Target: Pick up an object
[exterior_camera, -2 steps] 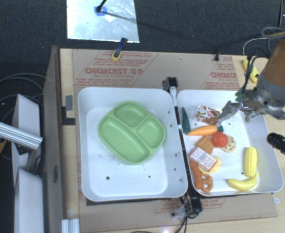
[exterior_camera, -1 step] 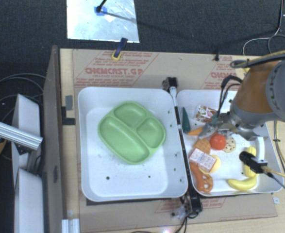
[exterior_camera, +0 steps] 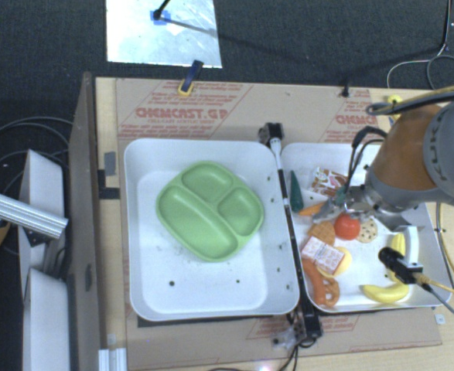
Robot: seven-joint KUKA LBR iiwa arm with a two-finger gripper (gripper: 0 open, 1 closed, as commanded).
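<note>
My gripper [exterior_camera: 349, 205] hangs low over the middle of the right bin [exterior_camera: 435, 298], under the grey wrist and its orange band. A red tomato [exterior_camera: 347, 226] lies directly below the gripper, touching or nearly touching it. Beside the tomato is a speckled cookie [exterior_camera: 367, 229]. An orange carrot piece [exterior_camera: 312, 208] lies just left of the gripper. Nothing is visibly lifted off the bin floor.
The right bin also holds a yellow banana [exterior_camera: 384, 291], an orange pretzel [exterior_camera: 325, 288], a pink-and-white packet [exterior_camera: 322, 255], a green piece [exterior_camera: 295, 191] by the left wall, and a printed snack packet [exterior_camera: 327, 179]. A green divided plate [exterior_camera: 209, 209] sits in the left bin [exterior_camera: 157, 292].
</note>
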